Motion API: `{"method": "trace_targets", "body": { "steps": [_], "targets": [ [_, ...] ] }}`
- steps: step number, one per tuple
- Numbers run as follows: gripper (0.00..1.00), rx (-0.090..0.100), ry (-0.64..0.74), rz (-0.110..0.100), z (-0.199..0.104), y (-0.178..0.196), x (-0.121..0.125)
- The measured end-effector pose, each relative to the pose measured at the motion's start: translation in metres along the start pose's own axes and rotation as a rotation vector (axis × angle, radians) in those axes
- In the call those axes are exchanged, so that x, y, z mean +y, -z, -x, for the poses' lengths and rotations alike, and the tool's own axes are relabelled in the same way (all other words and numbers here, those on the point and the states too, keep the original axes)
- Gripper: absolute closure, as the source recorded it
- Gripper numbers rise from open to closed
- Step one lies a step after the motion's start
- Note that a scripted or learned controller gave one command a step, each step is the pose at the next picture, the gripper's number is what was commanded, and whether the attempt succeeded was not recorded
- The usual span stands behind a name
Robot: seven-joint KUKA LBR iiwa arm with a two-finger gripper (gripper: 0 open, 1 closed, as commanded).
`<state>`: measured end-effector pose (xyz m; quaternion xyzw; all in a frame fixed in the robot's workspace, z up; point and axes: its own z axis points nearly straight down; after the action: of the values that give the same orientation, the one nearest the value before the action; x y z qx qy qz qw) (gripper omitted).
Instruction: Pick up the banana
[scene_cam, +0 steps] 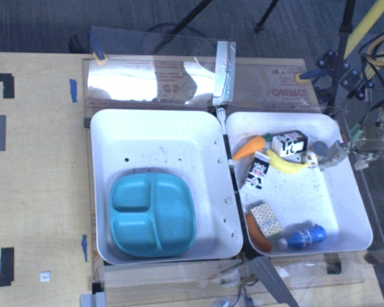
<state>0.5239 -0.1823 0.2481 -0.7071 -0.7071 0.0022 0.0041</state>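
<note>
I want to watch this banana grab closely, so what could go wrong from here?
1. The banana lies crowded: a black-and-white box touches it from behind and a carrot sits beside it, so the gripper may catch a neighbour instead.
2. The gripper sits at the banana's right tip, so a grasp there could let it swing or slip.

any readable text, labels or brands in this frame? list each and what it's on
Nothing reads with certainty.
Clear back panel: reddish printing, too blurred to read.
Black-and-white box beside the banana: print too small to read.
Black-and-white carton: print too small to read.
Patterned packet: a pattern, no legible words.
</note>
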Motion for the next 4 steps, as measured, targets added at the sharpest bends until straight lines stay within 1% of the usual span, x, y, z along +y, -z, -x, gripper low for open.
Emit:
{"method": "trace_targets", "body": {
  "steps": [1, 2, 3, 4],
  "targets": [
    [0.00, -0.002, -0.021, 0.002, -0.057, -0.077, 0.077],
    [0.00, -0.003, -0.078, 0.004, -0.002, -0.066, 0.130],
    [0.00, -0.006, 0.113, 0.020, -0.029, -0.141, 0.109],
    [0.00, 0.000, 0.128, 0.001, -0.003, -0.080, 0.019]
  ]
}}
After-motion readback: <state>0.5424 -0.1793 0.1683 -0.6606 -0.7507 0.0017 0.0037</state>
